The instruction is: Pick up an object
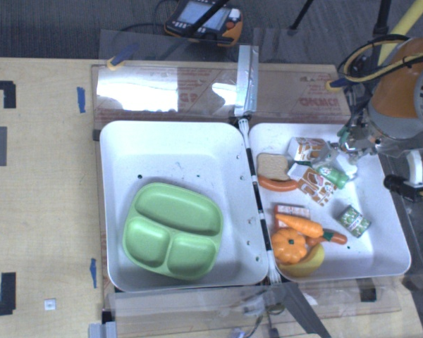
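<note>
Camera view, one entry. Worktop (35, 189): pale wood, bearing two white bins side by side. Left bin (162, 146): holds one green tray (173, 229) with three compartments, lying toward 6 o'clock of the bin, nothing in it. Right bin (384, 248): holds the pickable items. At 11 o'clock, a bread slice (273, 164); just below it and touching, a sausage (278, 184). At 12 o'clock, a white-and-brown packet (308, 149); beside it toward the centre, a second brown carton (316, 185) with a green-and-white bottle (334, 175) lying across it. At 4 o'clock, a small green box (354, 220), apart from the rest. At 7 o'clock, a cluster: a small flat wrapper (291, 209), a carrot (307, 227) below it, an orange pumpkin (290, 248) touching the carrot, and a banana (311, 260) curving under the pumpkin. Arm (402, 97): enters from 3 o'clock, orange band visible. Tool (352, 143): at the bin's 1 o'clock corner, just beside the bottle and the packet; whether it is released or clenched cannot be told at this size, and nothing is seen between it. Progress, as judged: every item lies in the bin, none lifted; the pick is not yet made, and descent, closing and lifting remain.
</note>
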Robot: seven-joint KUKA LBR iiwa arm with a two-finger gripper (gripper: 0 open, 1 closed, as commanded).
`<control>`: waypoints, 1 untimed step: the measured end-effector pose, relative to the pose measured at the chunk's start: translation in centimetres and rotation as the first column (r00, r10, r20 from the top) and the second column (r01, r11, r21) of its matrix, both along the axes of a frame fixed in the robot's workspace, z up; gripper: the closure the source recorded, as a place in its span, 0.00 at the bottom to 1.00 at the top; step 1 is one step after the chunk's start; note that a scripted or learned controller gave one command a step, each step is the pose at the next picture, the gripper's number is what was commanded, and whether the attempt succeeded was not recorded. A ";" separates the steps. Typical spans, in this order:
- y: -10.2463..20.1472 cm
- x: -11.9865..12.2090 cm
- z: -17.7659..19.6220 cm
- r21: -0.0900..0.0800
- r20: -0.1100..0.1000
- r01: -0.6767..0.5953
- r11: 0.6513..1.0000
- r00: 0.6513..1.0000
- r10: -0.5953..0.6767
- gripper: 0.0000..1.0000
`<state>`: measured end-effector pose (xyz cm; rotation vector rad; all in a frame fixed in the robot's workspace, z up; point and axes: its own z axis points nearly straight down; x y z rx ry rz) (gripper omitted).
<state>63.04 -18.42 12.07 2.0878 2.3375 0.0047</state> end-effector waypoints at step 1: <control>7.9 -2.2 -0.9 -0.025 0.048 -0.143 0.989 0.988 0.144 0.00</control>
